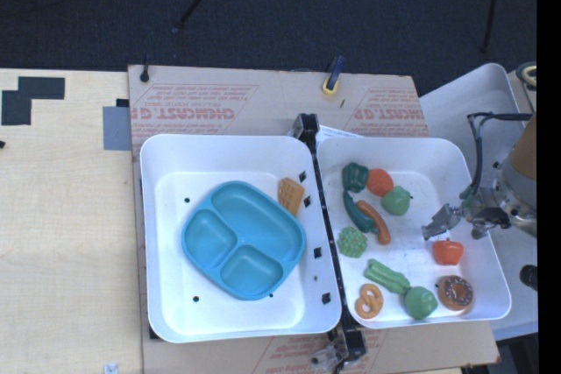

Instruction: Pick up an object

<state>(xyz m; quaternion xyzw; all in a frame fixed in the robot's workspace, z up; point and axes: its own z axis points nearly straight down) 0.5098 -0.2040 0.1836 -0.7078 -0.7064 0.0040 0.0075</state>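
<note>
My gripper (458, 225) reaches in from the right over the right bin (478, 166), open, with nothing between its fingers. One grey fingertip (436, 226) points left. A red tomato-like toy (448, 252) lies just below the gripper. A chocolate donut (455, 293) and a green apple (420, 302) lie nearer the front wall. To the left lie a green ball (396, 201), an orange-red ball (379, 181), a dark green pepper (354, 176), an orange sausage (375, 223), a broccoli (351, 242), a pea pod (387, 276) and a pretzel (369, 301).
The left bin (162, 188) holds a blue divided plate (244, 238) and a tan waffle piece (290, 194) by the divider. Black clamps (306, 126) join the bins at the middle. Both bins rest on cardboard (202, 105). A blue and yellow clip (332, 76) sits at the back.
</note>
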